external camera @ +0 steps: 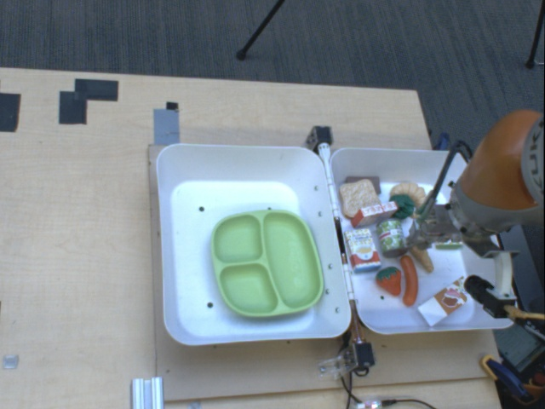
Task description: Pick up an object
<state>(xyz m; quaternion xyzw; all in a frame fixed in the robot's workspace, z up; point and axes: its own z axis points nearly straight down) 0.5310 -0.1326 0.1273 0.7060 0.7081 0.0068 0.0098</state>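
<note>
The right bin (375, 320) holds several toy foods: a brown bread slice (359, 194), a red and white packet (375, 214), a small carton (364, 250), a green jar (392, 237), a strawberry (390, 280), an orange sausage (410, 279), a white and brown box (444, 303) and a beige bun (408, 192). My gripper (422, 239) hangs low over the middle of this bin, just right of the green jar and above the sausage. A yellowish piece (424, 260) pokes out below it. The wrist hides the fingers.
The left bin (183, 254) carries a light green divided plate (266, 262). The grey arm with its orange band (507, 173) covers the right bin's far right side. A black clamp (320, 135) sits at the top of the wall between the bins.
</note>
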